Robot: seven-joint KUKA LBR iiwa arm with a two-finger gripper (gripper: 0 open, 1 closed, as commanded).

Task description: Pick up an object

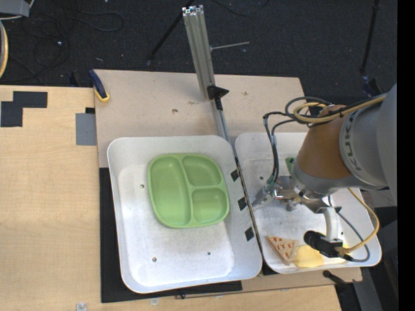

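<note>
A toy pizza slice (283, 247) lies near the front edge of the right bin (254, 149). Against its right side rests a yellow, rounded object (310, 258). My gripper (287, 197) hangs over the middle of the right bin, under the orange band of the arm, behind and a little above the pizza slice. I see nothing held in it. In the left bin (123, 173) sits a green divided plate (189, 190), nothing on it.
A tall aluminium post (201, 50) rises behind the gap between the bins. Black clips (241, 203) line the shared edge of the two bins. Cables loop above the arm at the back of the right bin.
</note>
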